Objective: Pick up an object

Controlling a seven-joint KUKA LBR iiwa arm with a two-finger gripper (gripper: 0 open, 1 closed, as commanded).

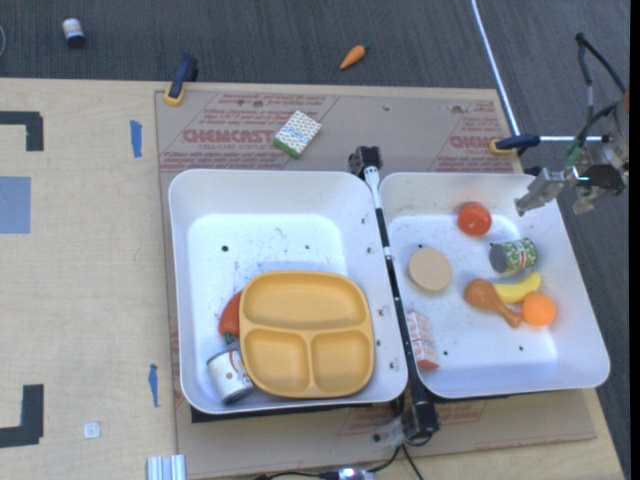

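- The gripper [548, 190] sits at the far right edge of the right bin [580, 368], just beyond its back corner, with nothing between its fingers; whether they are spread or closed I cannot tell from here.
- The task names no one object, so any will do. The nearest pickings lie in the right bin: a red ball [474, 218], a green can [513, 256], a banana [520, 288], an orange [539, 311], a drumstick [490, 299], a tan disc [430, 269] and a packet [420, 338] against the divider.
- I judge the reach has yet to start: the arm must come in over the bin and go down.
- The red ball looks the best target to me: it stands apart from the rest, closest to the gripper, with room either side for fingers.
- The can, banana, orange and drumstick crowd together, some touching; a descent there risks nudging neighbours or catching two.
- The disc lies flat and low, likely hard to pinch. The packet hugs the wall.
- A round ball may roll, so come down centred over it and close slowly.
- Count: two bins; seven objects in the right one.
- The left bin [200, 208] bears one yellow tray [305, 333], one small can [230, 373] and one red thing [231, 314] half hidden under the tray.
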